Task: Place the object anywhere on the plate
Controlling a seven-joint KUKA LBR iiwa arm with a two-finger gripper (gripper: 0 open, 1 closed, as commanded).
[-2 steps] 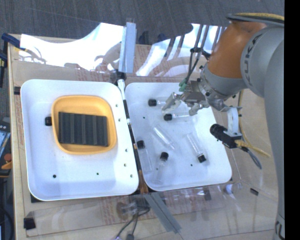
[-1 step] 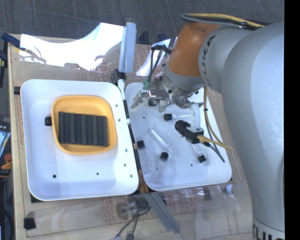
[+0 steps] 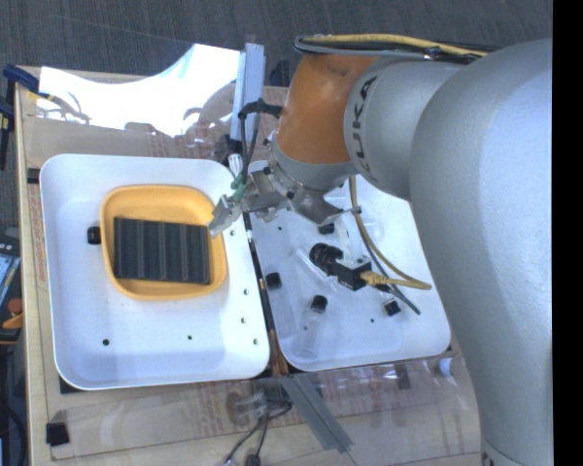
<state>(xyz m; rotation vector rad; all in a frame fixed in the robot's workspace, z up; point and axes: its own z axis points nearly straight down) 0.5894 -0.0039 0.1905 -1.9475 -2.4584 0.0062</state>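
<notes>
Judging the ribbed black slab [image 3: 163,250] on the yellow plate [image 3: 155,195] stiff and light, we would pinch its long edges; whether the tool [image 3: 222,219] at centre frame is clenched, we cannot tell.

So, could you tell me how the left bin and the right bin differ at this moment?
1. The left bin holds a yellow plate with a dark ribbed slab on it; the right bin holds scattered small black pieces.
2. The left bin lies in open view, while the arm hangs over the right bin's upper part.
Both are white, shallow and sit side by side.
</notes>
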